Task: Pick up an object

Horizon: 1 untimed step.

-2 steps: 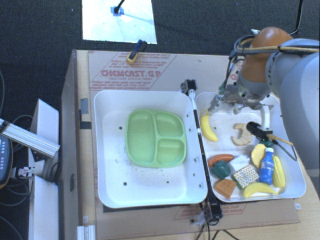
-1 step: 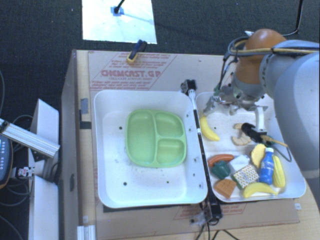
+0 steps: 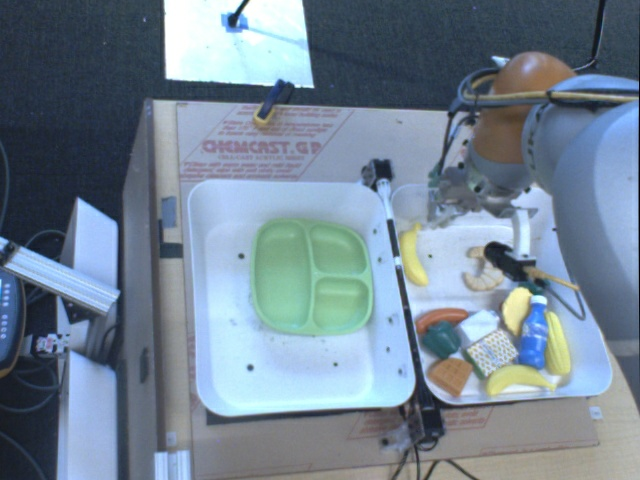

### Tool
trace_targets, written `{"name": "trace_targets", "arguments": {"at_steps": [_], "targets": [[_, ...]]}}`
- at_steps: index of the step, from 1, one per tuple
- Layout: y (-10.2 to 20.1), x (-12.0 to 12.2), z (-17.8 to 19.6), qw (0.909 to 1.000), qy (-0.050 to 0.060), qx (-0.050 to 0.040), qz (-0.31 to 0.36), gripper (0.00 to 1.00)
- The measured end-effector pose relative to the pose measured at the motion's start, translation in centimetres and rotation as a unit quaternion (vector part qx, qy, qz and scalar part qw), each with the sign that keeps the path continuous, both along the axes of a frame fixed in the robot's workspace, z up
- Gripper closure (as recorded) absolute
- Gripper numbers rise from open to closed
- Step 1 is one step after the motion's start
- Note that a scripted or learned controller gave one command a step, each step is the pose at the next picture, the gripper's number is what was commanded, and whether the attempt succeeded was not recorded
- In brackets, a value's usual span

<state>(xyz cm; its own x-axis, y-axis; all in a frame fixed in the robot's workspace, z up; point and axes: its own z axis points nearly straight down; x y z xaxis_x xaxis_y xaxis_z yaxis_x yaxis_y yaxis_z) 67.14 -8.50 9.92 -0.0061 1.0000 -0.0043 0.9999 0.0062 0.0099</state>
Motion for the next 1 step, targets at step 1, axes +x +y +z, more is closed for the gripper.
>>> {"name": "trace_targets", "arguments": {"at_steps": [1], "targets": [[0.0,-0.01,-0.02,1.0,0.0,-0.0001,0.0,0.0]]}}
